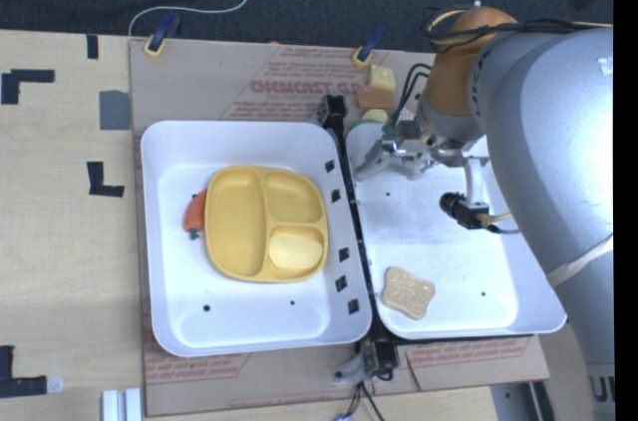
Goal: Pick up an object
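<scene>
Over to the right bin (518,309): arm (558,140) in from the right, bulking over that bin's right side, orange band (454,75) just above the far rim. Tool (394,153) down at the far left corner of the right bin, close by the divide between the two bins. Wide or narrow? Cannot tell from this angle, and nothing seen in its hold.

Near the front edge of the right bin, left of centre: a tan biscuit (409,292), flat on the white floor, well apart from the tool. Bare white floor between the two, open room on the biscuit's right as well.

Left bin (159,210): a yellow divided plate (261,210) filling the middle, a pale yellow lump (296,250) in its front right compartment. An orange piece (193,210) poking out from under the plate's left edge. Only narrow margins around the plate, widest along the front.

Beyond the far rims, on the cardboard (199,80) covering the tabletop (60,239): a yellow block (379,82), just beside the tool's corner.
</scene>
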Controlling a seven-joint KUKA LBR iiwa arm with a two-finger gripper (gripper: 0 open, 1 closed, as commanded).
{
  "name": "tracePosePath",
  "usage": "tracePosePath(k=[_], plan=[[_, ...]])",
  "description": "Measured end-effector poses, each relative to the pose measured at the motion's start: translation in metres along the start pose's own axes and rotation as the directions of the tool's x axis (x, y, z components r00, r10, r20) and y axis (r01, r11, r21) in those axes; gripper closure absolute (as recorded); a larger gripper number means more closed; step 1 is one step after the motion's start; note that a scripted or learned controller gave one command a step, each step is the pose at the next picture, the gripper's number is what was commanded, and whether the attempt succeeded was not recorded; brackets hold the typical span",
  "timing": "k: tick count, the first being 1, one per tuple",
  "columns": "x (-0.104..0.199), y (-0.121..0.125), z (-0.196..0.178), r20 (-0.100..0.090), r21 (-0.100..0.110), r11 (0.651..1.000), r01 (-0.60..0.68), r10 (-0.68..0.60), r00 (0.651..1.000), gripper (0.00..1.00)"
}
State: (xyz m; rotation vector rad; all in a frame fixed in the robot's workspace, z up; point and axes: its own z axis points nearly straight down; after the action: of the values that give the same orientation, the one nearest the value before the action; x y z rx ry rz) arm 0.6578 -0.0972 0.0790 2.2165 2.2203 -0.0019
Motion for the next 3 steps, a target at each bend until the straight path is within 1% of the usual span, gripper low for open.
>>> tracePosePath(k=[1, 2, 3], plan=[[0.002, 0.009, -0.005, 0.0, 0.01, 1.0, 0.001, -0.001, 1.0, 0.0], [0.004, -0.017, -0.006, -0.003, 0.004, 1.0, -0.002, 0.002, 1.0, 0.0], [-0.004, 0.011, -0.005, -0.003, 0.001, 1.0, 0.001, -0.001, 1.0, 0.0]])
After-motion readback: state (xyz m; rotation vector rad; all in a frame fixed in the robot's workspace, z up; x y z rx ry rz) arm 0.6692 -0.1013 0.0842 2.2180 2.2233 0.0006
